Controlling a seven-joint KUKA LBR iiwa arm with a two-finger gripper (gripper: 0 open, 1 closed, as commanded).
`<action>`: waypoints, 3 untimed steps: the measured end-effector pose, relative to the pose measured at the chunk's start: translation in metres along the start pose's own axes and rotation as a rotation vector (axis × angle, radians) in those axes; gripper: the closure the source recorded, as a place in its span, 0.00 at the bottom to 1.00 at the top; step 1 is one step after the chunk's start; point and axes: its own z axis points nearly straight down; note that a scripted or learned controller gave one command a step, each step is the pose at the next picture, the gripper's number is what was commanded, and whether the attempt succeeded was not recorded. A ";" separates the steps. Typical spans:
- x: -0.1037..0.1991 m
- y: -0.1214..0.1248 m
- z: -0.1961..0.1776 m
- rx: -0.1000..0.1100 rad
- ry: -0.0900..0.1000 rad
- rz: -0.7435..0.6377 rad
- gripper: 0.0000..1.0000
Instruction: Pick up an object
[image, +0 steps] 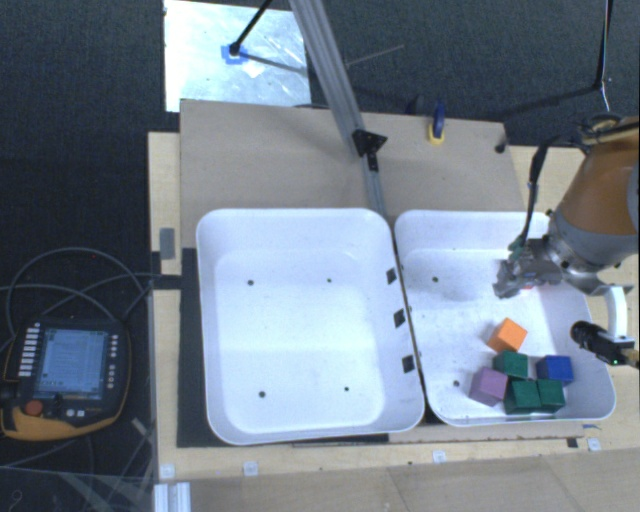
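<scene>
In the right bin (440, 262), several small blocks lie clustered near the front right corner: an orange block (509, 334), a purple block (489, 385), a blue block (555, 369) and green blocks (526, 385). My gripper (512, 279) hangs over the right bin's back half, up and slightly right of the orange block, apart from all the blocks. Nothing shows between its fingers.
The left bin (225, 240) sits beside the right one, joined by black clips along the shared wall. A slanted metal pole (340, 85) crosses the back of the bench. A teach pendant (65, 378) lies on the floor at left.
</scene>
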 end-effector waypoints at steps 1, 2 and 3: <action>0.005 0.000 -0.045 -0.003 -0.001 0.000 1.00; 0.004 0.002 -0.060 0.000 0.000 0.001 1.00; 0.058 0.010 -0.052 0.002 0.002 -0.005 1.00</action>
